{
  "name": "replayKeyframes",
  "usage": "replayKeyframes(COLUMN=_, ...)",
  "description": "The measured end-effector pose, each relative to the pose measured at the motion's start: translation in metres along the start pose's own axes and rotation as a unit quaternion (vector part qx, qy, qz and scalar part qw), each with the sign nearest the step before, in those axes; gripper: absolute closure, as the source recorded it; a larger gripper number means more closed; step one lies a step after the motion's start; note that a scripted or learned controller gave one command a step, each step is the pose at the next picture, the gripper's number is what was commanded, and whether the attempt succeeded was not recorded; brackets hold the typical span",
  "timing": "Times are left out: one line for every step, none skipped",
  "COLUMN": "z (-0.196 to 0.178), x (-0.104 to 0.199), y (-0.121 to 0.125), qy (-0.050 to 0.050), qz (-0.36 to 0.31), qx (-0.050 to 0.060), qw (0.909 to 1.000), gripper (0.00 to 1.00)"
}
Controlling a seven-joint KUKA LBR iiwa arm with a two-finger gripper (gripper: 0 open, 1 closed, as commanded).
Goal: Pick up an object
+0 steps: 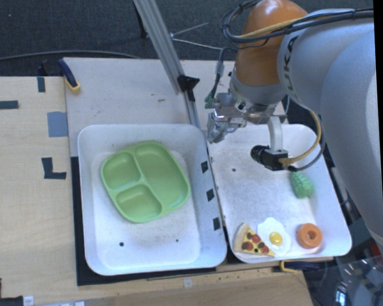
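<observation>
We see the gripper (217, 130) over the right bin's (257, 184) far-left corner, can't tell its state, nothing visibly held, so we judge it pre-grasp. Targets sit near-right: green toy (302, 184), pizza slice (252, 240), fried egg (273, 234), donut (309, 235). Next move needs travel nearward; mid-bin is open, near rim crowds the food.

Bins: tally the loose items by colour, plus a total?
Green: 2, the divided plate in the left bin and the leafy toy in the right bin
Orange: 1, the donut
White and yellow: 1, the fried egg
Yellow and red: 1, the pizza slice
Total: 5
</observation>
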State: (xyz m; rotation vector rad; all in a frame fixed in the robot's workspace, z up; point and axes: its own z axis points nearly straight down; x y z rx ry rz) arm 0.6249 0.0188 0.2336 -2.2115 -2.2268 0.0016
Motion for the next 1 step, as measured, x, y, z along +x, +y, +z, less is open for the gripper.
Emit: replayKeyframes(z=-0.0066, x=0.0543, y=-0.0170, qy=0.000, qz=0.000, qx=0.000, qw=1.0000, gripper=1.00)
